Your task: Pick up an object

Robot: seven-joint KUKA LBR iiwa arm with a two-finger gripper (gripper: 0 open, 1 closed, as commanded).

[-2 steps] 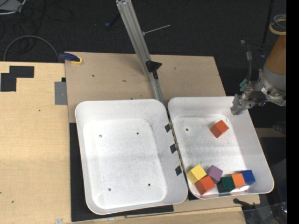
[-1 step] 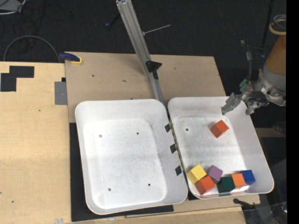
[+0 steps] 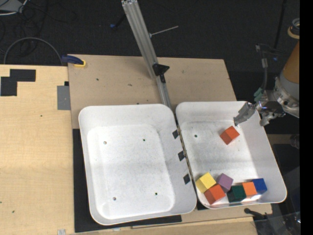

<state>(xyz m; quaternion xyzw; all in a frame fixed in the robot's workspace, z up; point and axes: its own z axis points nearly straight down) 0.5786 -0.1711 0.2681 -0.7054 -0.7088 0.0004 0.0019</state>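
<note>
Orange-red cube (image 3: 229, 135) lies alone in upper part of the right bin (image 3: 274, 165), resting on the bin floor, turned so its corners point roughly up/down/left/right in the camera view; a cube, so no real long axis. Gripper (image 3: 253, 112) sits just above and right of it, near the bin's top right rim, a grey finger (image 3: 243, 114) slanting down-left toward the cube. Finger tip is just beside the cube's upper corner; can't tell if touching. Nothing seen between the jaws. Can't tell whether jaws are open or closed, the wrist is cluttered and small here. Arm comes in from the right edge.

Cluster at right bin's near edge: yellow cube (image 3: 206, 181), red cube (image 3: 214, 194), purple cube (image 3: 225, 181), green cube (image 3: 236, 193), orange cube (image 3: 250, 188), blue cube (image 3: 259, 185), packed touching or nearly so. Left bin (image 3: 98, 131) beside it, rims meeting at the middle with black clips. Both bins on wooden surface (image 3: 122, 80). Aluminium rail (image 3: 144, 43) slants up from between the bins.
</note>
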